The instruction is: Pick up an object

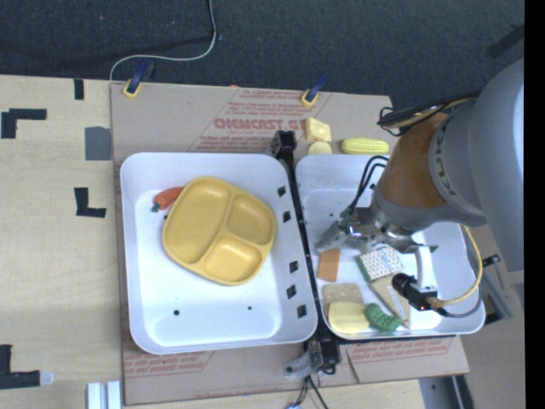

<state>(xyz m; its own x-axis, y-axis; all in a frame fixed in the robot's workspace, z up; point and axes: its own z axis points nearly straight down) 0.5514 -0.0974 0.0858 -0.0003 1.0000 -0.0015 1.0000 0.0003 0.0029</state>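
My gripper hangs low in the right bin, near its left-middle, below the grey arm with the orange band. Just under it lies a small orange-brown block. To the right of that block is a white and green checkered piece. At the bin's front lie a beige sponge-like slab, a pale yellow piece, a green item and a tan wedge. The arm hides part of the bin's right side.
The left bin holds a yellow divided plate and an orange carrot-like item at its upper left. Behind the right bin, on the cardboard, sit a yellow cheese wedge, a pale lump and a corn cob.
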